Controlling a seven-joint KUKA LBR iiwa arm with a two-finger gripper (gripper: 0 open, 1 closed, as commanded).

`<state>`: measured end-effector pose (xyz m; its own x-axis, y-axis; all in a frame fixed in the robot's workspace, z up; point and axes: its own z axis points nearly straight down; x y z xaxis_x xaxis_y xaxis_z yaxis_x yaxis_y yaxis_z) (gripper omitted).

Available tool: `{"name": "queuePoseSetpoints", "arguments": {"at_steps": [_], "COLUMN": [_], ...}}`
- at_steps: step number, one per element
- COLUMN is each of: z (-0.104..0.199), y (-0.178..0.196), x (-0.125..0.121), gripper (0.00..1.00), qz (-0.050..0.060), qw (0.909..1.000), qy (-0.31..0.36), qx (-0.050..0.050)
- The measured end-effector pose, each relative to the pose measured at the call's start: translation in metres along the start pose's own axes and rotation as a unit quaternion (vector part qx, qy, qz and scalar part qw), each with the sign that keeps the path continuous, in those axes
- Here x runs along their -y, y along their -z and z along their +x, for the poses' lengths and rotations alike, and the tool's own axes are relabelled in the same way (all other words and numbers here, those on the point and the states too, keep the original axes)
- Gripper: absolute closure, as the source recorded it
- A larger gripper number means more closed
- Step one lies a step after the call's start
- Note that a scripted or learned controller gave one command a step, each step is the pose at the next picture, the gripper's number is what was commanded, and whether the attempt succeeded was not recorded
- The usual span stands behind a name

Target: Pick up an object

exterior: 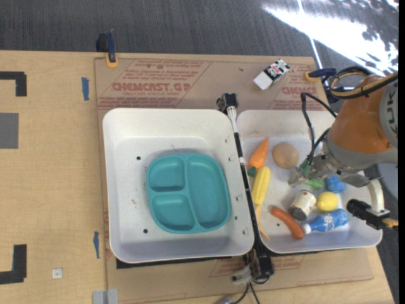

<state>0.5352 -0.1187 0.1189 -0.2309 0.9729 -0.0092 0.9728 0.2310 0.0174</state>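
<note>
My gripper [305, 175] is down in the right bin [278, 244], reached in from the right; whether it is parted or closed I cannot tell, the wrist and orange band hide too much of it; nothing is visibly held.

Candidates, placed from the gripper: tan round object [285, 155] just to its left and slightly up the view; small white cylinder [303, 204] directly below it, near; yellow lemon-like piece [327, 201] below and to the right; small blue piece [335, 184] just right; blue and white bottle [328, 222] further below; red sausage-shaped piece [287, 222] below left; yellow corn [260, 187] and orange carrot [259, 153] further left, along the bin wall.

Judgement: still at approach, no grasp confirmed; something green shows at the tool tip, too small to identify.

To do this well: commit to one item with free space on both sides; the tan round object looks least crowded; the cylinder, lemon and blue piece sit close together, risk of pinching two or pushing one away; centre over the choice, descend straight, close, lift slowly.

The left bin, well away left, holds a teal divided plate [188, 192]; not my concern.
</note>
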Motion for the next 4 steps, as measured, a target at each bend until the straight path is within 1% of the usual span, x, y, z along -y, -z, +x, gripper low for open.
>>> {"name": "queuePoseSetpoints", "arguments": {"at_steps": [1, 2, 3, 4], "z": [0.000, 0.007, 0.006, 0.062], "y": [0.000, -0.032, -0.022, 0.103], "x": [0.000, 0.037, 0.036, 0.040], "gripper": [0.00, 0.00, 1.00, 1.00], "qz": [0.000, 0.008, 0.006, 0.009], "qw": [1.0000, 0.9950, 0.9949, 0.9918], "qy": [0.000, -0.100, -0.101, -0.127], "qx": [0.000, -0.004, -0.003, -0.004]}}
